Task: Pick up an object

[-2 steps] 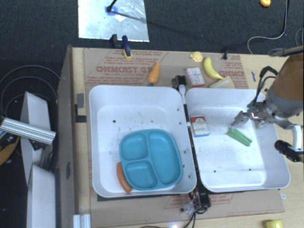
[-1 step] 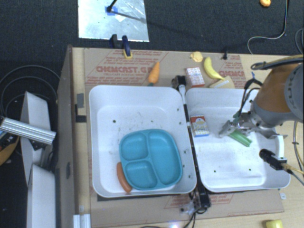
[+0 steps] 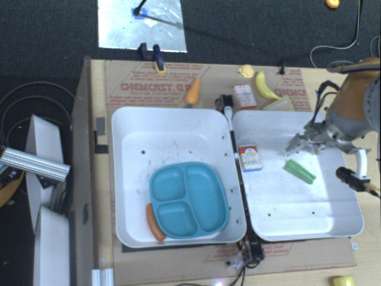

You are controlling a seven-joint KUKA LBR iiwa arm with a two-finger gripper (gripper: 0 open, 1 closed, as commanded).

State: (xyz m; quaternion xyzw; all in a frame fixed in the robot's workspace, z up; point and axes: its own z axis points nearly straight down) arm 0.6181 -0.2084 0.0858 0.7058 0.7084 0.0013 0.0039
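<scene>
Pick not yet made: tool (image 3: 296, 146) is hovering spread and empty near right bin's (image 3: 333, 225) far edge, green block (image 3: 299, 171) lying loose just beside it.

Right bin (image 3: 309, 222): lower half of floor open. Obstacles in upper half: small carton (image 3: 250, 158) at left wall, green block (image 3: 299, 171) centre. Left bin (image 3: 128, 159): blue tray (image 3: 188, 199) occupies lower centre.

The cardboard sheet (image 3: 156, 87) reads "CHEMCAST" (red, repeated at right).
</scene>
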